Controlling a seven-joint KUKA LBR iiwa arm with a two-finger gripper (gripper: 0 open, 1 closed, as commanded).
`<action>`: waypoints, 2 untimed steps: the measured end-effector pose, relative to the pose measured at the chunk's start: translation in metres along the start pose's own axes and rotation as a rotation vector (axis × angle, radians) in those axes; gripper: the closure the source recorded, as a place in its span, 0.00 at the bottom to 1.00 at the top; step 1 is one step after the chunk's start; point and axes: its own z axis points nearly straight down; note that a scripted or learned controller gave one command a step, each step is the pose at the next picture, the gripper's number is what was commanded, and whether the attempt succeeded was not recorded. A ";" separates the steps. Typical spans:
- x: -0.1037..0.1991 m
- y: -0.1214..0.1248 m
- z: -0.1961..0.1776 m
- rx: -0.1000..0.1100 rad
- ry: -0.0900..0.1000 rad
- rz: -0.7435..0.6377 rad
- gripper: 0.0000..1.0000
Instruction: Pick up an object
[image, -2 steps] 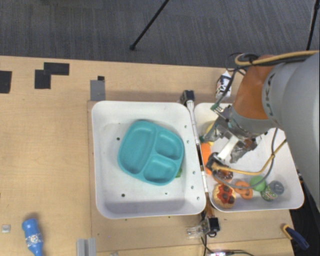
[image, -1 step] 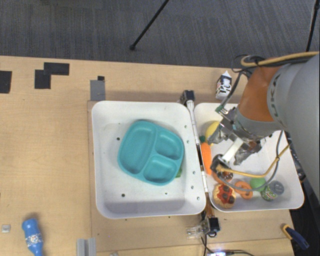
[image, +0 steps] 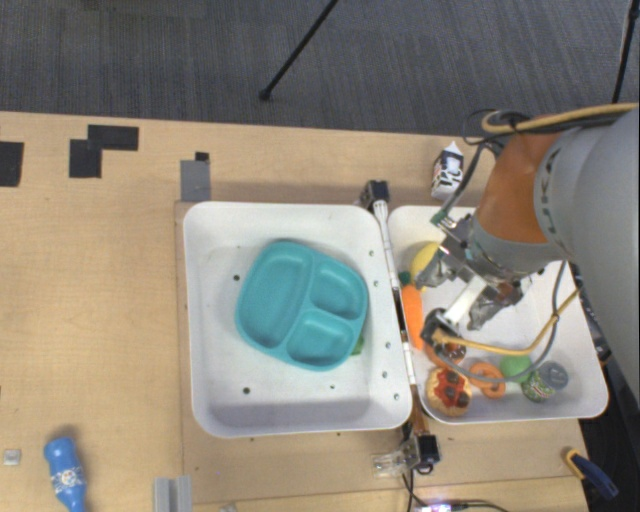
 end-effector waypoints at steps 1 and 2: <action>0.000 0.000 0.000 0.000 0.000 0.000 0.00; 0.000 0.000 0.000 0.000 0.000 0.000 0.00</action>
